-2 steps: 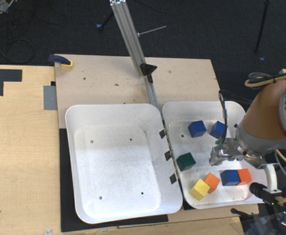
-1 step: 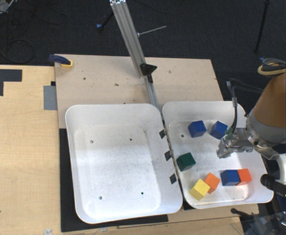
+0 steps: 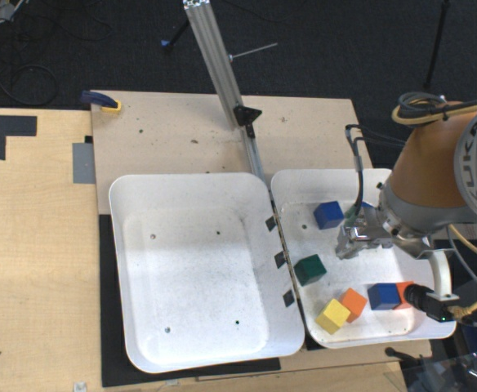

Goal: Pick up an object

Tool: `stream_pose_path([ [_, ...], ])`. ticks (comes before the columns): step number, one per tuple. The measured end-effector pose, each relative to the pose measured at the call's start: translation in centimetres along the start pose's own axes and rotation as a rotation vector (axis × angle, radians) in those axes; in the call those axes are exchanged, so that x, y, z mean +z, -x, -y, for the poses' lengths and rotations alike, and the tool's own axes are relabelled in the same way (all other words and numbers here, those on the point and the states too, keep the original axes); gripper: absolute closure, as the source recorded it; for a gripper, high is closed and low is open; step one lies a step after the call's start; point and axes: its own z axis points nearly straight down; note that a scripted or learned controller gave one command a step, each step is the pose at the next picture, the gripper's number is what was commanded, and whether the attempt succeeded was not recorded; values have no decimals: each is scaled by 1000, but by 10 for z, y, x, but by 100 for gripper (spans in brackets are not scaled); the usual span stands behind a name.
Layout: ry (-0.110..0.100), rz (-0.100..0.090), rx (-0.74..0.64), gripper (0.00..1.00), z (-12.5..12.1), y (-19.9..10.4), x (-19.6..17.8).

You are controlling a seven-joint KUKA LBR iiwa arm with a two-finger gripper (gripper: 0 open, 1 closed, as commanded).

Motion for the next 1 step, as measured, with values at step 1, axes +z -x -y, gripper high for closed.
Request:
stream_pose_path([
  [1, 1, 1, 0, 100, -24, -46, -14],
])
